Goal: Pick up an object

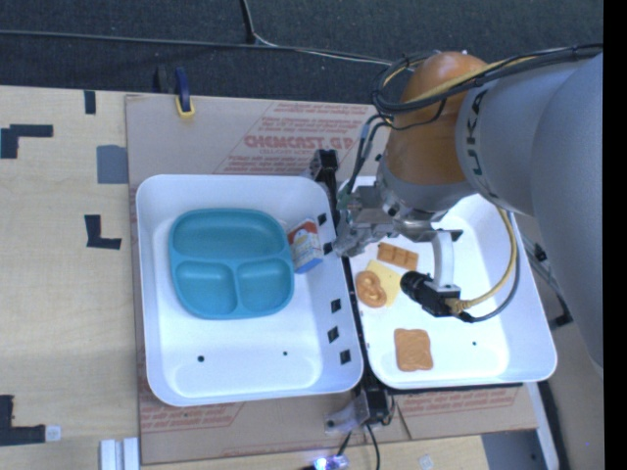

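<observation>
The gripper (349, 233) hangs low over the seam where the two bins meet, under the bulk of the wrist, and from this slant I cannot tell whether it is spread or pressed together; nothing can be seen held in it. The closest candidates lie on either side of it: a small carton (306, 246) in the left bin (235, 372), tucked between the right edge of the teal plate (232, 262) and the bin's right wall, and a waffle piece (397, 256) just right of the gripper in the right bin (495, 360). The main risk, as I judge it, is the position itself. A descent here could land on the adjoining bin walls instead of on an object, or clip the carton and knock it over against the plate. The carton's tight spot leaves little room for a clean close around it. The flat toy foods could also slide away or be pressed down rather than caught. By count there are two bins. The left one holds one plate with three compartments and one carton. The right one holds one waffle piece, one pretzel (370, 288) resting on one pale yellow piece (391, 279), and one toast slice (412, 349) nearer the front.
</observation>
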`<action>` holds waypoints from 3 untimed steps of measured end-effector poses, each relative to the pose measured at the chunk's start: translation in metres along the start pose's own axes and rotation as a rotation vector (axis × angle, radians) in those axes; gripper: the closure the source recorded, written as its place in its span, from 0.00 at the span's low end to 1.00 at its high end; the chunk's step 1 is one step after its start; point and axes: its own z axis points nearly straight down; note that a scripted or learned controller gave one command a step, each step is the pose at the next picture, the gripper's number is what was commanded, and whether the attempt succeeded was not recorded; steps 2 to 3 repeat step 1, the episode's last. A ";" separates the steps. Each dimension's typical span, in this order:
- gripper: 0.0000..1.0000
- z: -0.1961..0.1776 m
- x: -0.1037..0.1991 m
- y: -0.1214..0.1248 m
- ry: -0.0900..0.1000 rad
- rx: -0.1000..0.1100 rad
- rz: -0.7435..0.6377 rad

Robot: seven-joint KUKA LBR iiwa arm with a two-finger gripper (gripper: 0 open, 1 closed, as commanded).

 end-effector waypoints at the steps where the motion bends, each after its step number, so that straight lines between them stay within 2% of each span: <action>1: 1.00 -0.016 0.046 -0.027 0.001 -0.002 -0.003; 3: 1.00 -0.016 0.046 -0.027 0.001 -0.002 -0.003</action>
